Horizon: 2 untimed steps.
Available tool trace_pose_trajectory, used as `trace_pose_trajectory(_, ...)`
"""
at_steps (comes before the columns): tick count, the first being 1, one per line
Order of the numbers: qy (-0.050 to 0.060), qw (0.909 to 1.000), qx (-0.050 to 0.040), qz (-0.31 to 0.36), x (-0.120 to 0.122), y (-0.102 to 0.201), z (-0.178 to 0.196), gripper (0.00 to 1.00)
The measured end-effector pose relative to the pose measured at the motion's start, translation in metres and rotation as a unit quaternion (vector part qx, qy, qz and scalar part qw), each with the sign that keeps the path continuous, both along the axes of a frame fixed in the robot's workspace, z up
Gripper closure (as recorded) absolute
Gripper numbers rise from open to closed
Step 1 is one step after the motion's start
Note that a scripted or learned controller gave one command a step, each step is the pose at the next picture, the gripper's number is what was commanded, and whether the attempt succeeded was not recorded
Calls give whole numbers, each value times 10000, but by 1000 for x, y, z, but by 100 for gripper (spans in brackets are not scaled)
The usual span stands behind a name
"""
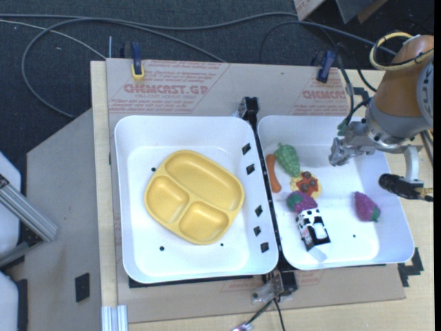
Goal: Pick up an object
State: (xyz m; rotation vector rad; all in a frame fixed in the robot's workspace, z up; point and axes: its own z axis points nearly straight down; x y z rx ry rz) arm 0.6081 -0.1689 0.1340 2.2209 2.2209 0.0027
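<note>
The right bin (386, 248) holds several small toys. A green leafy piece (288, 158) and an orange carrot (274, 174) lie at its left side. Below them sit a yellow and red piece (305, 183), a purple and green bunch (300, 201) and a black and white block (313, 228). A purple piece (366, 206) lies alone to the right. My gripper (341, 154) hangs over the upper middle of this bin, right of the green piece and apart from every toy.
The left bin (131, 205) holds a yellow divided plate (194, 196). A black divider with clips (256, 178) runs between the bins. A black part (403, 185) juts over the right bin's right rim. Cables and clamps lie behind the board.
</note>
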Motion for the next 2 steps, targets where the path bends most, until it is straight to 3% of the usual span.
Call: trace_pose_trajectory(2,-36,10000,-15,9,21,4,120,100)
